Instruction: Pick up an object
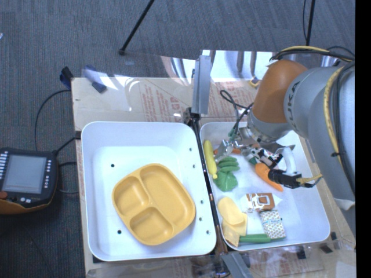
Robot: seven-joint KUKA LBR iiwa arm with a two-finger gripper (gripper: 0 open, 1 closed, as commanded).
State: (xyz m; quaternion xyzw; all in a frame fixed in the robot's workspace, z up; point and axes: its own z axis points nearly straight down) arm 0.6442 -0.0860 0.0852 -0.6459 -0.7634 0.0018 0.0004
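My gripper [242, 146] hangs low over the back left part of the right bin [313, 225], below the orange-banded wrist [278, 97]. Right beneath and beside it lie a green pod-shaped toy [228, 163] and a yellow banana-like piece [208, 157] along the bin's left wall. An orange carrot [270, 176] lies just to the gripper's right. I see nothing lifted off the bin floor.
The right bin also holds a green leafy piece [226, 182], a yellow wedge [232, 214], a small brown box [261, 201], a patterned packet [273, 225] and a green stick [253, 238]. A yellow divided plate [153, 203] lies in the left bin [98, 149].
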